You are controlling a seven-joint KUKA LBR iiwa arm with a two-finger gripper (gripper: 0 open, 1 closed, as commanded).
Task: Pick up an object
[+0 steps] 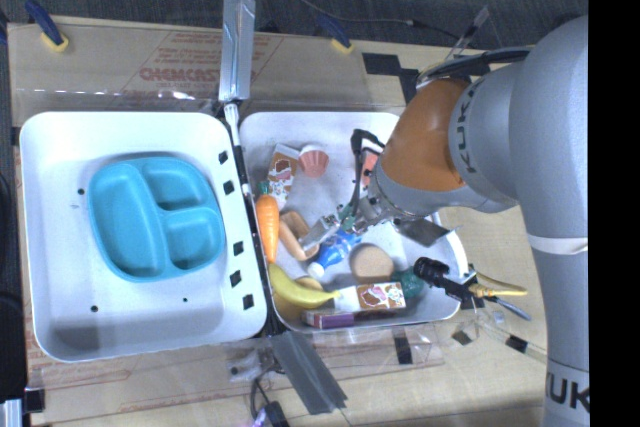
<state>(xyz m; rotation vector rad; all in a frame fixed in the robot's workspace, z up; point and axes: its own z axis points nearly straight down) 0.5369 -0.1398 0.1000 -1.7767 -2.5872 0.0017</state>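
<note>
Orange and tapered, one carrot (267, 225) is seen lying in the right bin (415, 313), along its left wall. One banana (296, 290), one flat box (368, 299) and one round tan piece (372, 262) are counted nearby. The gripper (352, 217) is lowered among them. One blue tray (156, 217) is held in the left bin (60, 155).

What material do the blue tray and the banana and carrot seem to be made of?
The blue tray looks like moulded plastic with a smooth matt finish: even colour, rounded compartments. The banana and carrot look like plastic toy food, judging by their flat, uniform colour and slight sheen, though real produce cannot be fully excluded from this view.
</note>
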